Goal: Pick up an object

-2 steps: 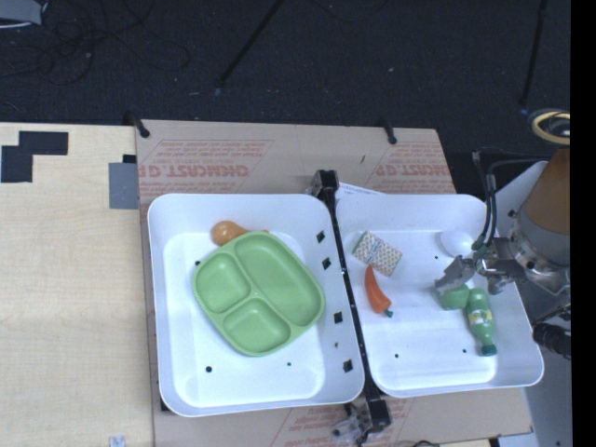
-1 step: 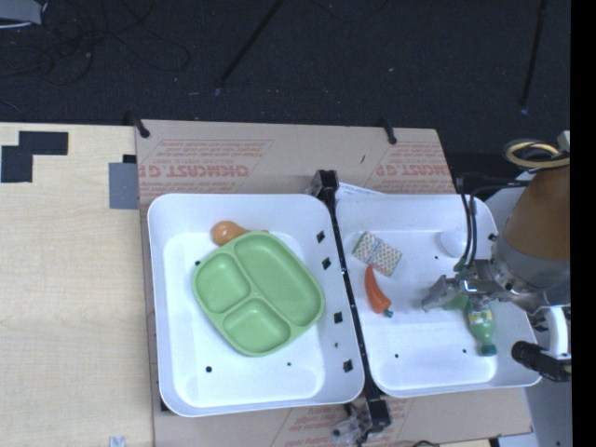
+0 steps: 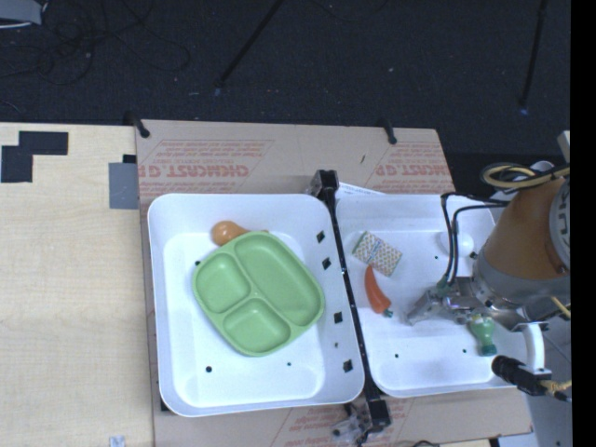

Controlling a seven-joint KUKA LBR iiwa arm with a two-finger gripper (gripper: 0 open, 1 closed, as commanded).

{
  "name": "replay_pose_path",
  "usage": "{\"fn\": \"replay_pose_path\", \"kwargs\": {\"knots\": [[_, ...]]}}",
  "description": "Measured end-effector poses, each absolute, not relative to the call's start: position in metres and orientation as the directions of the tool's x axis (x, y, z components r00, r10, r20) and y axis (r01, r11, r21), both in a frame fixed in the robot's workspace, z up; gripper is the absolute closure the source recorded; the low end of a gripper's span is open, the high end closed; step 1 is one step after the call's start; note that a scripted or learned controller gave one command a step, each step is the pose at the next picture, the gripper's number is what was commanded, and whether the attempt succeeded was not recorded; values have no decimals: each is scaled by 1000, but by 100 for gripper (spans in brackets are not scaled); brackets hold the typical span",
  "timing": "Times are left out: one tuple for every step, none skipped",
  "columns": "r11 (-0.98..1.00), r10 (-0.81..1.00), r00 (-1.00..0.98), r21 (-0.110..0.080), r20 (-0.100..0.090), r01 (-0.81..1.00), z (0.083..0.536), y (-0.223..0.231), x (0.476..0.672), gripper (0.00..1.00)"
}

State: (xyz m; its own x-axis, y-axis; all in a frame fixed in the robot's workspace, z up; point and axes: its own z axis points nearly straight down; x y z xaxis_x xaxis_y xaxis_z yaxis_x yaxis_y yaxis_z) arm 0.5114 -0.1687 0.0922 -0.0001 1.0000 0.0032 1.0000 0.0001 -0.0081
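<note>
Grey arm from right, jaws low (orange band above wrist)

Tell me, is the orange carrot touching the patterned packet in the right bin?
Apart. The camera view shows a white strip of bin floor between the carrot and the packet.

The end effector hangs low in the right bin; an orange carrot lies just left of it, a green bottle to its right.
</note>
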Motion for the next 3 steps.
{"fn": "replay_pose_path", "kwargs": {"knots": [[-5,1000,6,-5,2,1000,105,-171,512,100],[-1,1000,1,1,0,1000,152,-166,505,100],[1,1000,-1,2,-1,1000,210,-171,514,100]]}}
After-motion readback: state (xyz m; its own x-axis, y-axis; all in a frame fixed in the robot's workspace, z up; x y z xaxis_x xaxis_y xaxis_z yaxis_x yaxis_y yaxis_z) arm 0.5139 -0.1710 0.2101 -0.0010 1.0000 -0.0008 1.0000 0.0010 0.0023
